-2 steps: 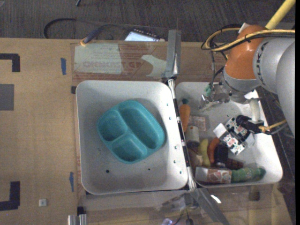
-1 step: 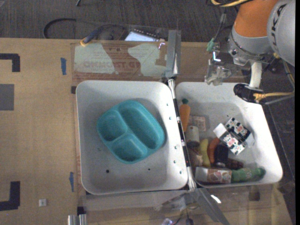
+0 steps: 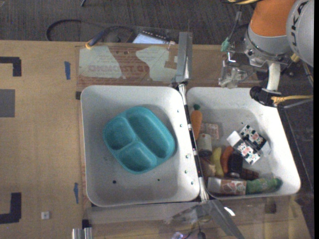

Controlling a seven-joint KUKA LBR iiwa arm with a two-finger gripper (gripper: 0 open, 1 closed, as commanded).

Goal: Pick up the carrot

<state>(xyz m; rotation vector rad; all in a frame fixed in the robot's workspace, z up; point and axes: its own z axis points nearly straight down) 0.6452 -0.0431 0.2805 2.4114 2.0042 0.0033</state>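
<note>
Hovering above the right bin's far rim, the transparent-fingered gripper (image 3: 232, 76), apparently released, has yet to grasp the stubby orange carrot (image 3: 196, 122).

The two white bins (image 3: 94, 133) look like smooth, faintly glossy plastic, and the teal divided plate (image 3: 139, 139) like matt plastic. The bench (image 3: 40, 133) shows flat, matt brown board, while the carrot (image 3: 196, 121) has a dull orange skin.

Partial white letters "UKA" on grey arm (image 3: 305, 19), right of claw (image 3: 233, 76). Faint reddish print on cardboard sheet (image 3: 124, 63), left of claw: unreadable. Labels on packets in right bin (image 3: 286, 148), below claw: too small to read.
</note>
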